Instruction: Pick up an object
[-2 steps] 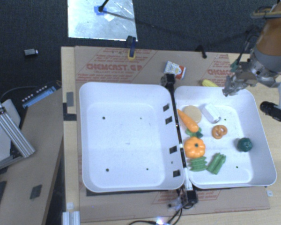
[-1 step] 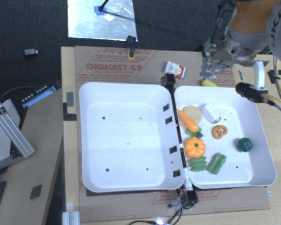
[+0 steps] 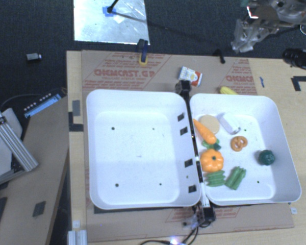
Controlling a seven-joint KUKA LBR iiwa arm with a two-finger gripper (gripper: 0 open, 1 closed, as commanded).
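Orange pumpkin [image 3: 212,160] lies in the right bin [image 3: 281,131] beside the carrot [image 3: 204,130]; claw [image 3: 243,41] hovers beyond the bins, its opening indiscernible; descend vertically, centred, avoiding neighbours.

Gripper [image 3: 243,41] high above bench, 2 white bins [image 3: 137,111], toy foods [image 3: 212,160] in right bin [image 3: 275,116]

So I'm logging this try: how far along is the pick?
Nothing looks done yet. The gripper hangs above the bench's far right corner, outside the right bin, with nothing visibly in hand. The carrot, pumpkin, pretzel and other toys lie in that bin. Left: descend, grasp one, lift.
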